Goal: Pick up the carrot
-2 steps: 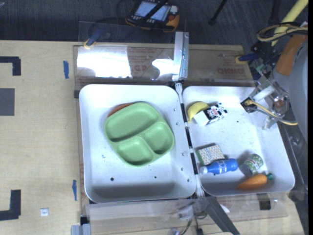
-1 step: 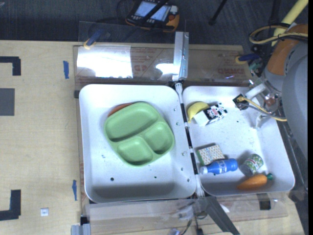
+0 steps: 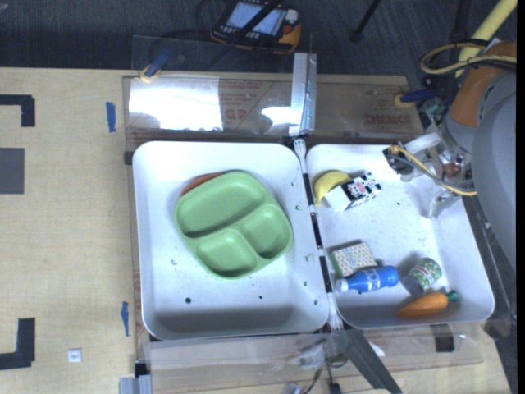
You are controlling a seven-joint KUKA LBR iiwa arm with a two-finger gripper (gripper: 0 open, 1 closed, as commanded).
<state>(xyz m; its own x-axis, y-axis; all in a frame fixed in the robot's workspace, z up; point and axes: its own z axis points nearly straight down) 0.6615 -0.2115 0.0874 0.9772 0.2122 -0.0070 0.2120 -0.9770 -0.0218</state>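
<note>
orange carrot point(image 3: 424, 304) lies in the right bin point(image 3: 385, 208), not picked up yet.
it is small and smooth, fat at one end with a green tip, flat near the bin's front right corner. a little can point(image 3: 423, 274) sits just behind it and a blue bottle point(image 3: 369, 280) lies to its side. the gripper point(image 3: 426, 167) is far back at the bin's other end, well apart. i cannot tell how its fingers stand. reaching and grabbing are left.

You're looking down from one fixed camera above the bench, tilted at a slant, taking in the left bin point(image 3: 156, 245) and right bin point(image 3: 459, 245) side by side, whole.
</note>
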